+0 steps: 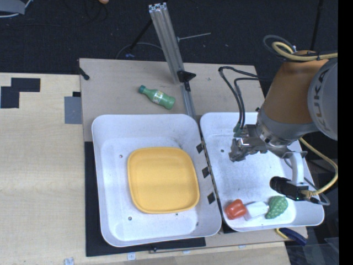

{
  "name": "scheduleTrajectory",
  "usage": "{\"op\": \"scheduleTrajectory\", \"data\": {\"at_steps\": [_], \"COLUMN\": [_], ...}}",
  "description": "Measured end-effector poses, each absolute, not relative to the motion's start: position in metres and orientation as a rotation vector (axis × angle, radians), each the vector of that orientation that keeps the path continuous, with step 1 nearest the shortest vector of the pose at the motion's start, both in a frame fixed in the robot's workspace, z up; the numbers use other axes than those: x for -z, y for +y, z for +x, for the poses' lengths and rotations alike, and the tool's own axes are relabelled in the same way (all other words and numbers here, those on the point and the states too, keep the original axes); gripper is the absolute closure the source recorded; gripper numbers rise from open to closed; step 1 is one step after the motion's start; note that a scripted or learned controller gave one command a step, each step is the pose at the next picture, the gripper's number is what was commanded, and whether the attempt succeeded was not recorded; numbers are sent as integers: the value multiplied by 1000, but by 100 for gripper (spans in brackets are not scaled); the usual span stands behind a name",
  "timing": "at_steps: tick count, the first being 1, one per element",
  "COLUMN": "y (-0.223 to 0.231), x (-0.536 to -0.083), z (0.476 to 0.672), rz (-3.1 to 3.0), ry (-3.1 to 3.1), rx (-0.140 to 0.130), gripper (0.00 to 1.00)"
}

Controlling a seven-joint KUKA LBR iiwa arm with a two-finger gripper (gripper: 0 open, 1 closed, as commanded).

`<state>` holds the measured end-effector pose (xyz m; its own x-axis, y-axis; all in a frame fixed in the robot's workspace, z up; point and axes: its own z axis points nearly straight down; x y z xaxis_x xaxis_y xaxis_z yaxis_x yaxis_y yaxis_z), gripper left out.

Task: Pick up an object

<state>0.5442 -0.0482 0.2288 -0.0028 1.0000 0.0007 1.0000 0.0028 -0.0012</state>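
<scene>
My gripper (238, 151) hangs over the upper middle of the right bin (223, 127), below the grey and orange wrist. Nothing shows between its fingers. Along that bin's front edge lie a red pepper-like object (236, 208), a small white object (256, 210) and a green bumpy object (277, 207), all well in front of the gripper. A yellow square plate (163, 179) rests in the middle of the left bin (107, 128).
A green bottle (157, 97) lies on the bench behind the left bin. A slanted aluminium post (170, 40) rises behind the bins. Black clips (205, 171) sit along the wall between the two bins. Cables loop around the arm at right.
</scene>
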Motion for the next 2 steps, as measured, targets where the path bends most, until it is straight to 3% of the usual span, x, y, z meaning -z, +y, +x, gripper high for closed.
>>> {"op": "scheduleTrajectory", "data": {"at_steps": [2], "y": [44], "x": [-240], "z": [536], "rz": [-2217], "ry": [-2224], "rx": [0], "gripper": [100]}}
